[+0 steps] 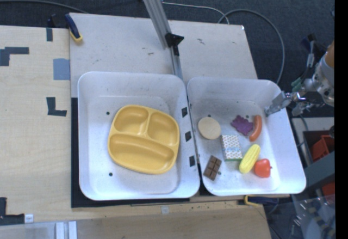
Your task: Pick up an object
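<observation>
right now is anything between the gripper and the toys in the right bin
Nothing visible blocks it. The gripper sits at the right bin's far right rim, and bare white floor lies between it and the nearest toys, the purple piece and the orange-red sausage. The corn and tomato lie further toward the front edge.
</observation>
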{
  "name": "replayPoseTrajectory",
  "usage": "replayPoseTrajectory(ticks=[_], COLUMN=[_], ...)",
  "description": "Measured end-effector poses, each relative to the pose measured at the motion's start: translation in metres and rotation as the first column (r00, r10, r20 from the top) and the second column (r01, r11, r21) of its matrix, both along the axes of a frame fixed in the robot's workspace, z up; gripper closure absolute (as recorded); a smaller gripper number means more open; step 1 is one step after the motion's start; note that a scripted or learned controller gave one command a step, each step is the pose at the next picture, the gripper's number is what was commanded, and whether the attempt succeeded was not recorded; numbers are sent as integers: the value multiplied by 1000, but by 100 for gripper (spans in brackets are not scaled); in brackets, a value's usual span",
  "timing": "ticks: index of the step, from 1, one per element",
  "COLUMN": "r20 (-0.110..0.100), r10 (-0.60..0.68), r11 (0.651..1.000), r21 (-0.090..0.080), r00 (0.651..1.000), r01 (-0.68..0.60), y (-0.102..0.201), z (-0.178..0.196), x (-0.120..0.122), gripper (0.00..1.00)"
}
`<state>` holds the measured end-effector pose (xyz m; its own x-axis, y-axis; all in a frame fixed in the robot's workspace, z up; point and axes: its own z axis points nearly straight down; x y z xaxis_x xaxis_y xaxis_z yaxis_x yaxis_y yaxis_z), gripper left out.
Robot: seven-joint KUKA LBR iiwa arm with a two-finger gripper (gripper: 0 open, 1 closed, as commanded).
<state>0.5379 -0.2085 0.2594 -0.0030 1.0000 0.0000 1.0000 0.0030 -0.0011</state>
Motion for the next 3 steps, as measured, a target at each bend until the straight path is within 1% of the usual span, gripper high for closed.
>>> replayPoseTrajectory(ticks=[1, 2, 3], r20=[-8, -1, 5], r10=[-3, -1, -2], r11=[1000, 1000, 1000], r21=[3, 1, -4], r00=[1000, 1000, 1000], r01=[3, 1, 2], y=[-1, -2, 23], z=[-154, -170, -169], x=[-47, -21, -46], gripper=[0, 0, 0])
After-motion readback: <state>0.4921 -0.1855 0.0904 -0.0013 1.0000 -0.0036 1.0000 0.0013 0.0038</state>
